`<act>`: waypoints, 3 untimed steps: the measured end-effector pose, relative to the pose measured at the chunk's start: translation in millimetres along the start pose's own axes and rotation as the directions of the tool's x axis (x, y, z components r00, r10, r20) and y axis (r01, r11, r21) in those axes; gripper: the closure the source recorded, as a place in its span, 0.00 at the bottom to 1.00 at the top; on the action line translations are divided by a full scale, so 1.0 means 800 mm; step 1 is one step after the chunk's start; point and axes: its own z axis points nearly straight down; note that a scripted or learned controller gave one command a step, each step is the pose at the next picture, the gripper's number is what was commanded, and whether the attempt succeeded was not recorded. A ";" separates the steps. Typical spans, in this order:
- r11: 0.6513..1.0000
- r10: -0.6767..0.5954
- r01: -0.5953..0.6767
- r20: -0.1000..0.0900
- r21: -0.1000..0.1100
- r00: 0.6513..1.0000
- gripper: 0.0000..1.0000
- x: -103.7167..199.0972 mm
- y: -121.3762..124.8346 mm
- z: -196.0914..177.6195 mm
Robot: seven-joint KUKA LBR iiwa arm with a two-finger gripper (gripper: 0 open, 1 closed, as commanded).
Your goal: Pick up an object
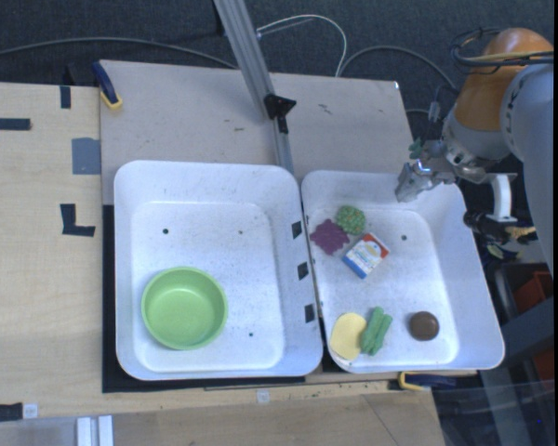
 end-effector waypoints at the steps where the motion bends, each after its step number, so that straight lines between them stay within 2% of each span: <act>1: 1.000 -0.001 0.001 -0.001 0.000 1.000 1.00 0.005 -0.001 -0.055; 3: 1.000 0.000 0.000 -0.001 0.000 1.000 1.00 0.013 0.002 -0.157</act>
